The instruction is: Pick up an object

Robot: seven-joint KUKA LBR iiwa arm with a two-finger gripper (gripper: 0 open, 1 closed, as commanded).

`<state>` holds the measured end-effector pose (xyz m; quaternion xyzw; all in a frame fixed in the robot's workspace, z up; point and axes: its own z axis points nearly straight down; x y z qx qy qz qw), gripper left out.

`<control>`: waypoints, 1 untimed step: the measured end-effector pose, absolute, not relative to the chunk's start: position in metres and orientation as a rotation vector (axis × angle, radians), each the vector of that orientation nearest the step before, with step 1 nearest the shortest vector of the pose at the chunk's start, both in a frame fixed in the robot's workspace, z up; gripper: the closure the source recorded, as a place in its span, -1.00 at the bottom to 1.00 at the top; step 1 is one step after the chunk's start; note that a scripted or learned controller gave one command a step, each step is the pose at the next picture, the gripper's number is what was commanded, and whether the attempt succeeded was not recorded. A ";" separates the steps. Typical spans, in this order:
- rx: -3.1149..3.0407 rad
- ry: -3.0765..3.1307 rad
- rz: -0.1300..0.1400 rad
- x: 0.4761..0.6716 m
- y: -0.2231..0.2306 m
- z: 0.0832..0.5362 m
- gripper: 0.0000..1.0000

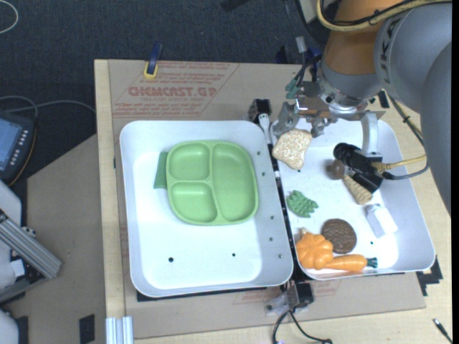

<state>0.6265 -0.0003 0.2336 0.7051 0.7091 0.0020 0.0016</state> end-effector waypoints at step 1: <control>2.217 2.221 0.001 0.641 0.001 0.215 1.00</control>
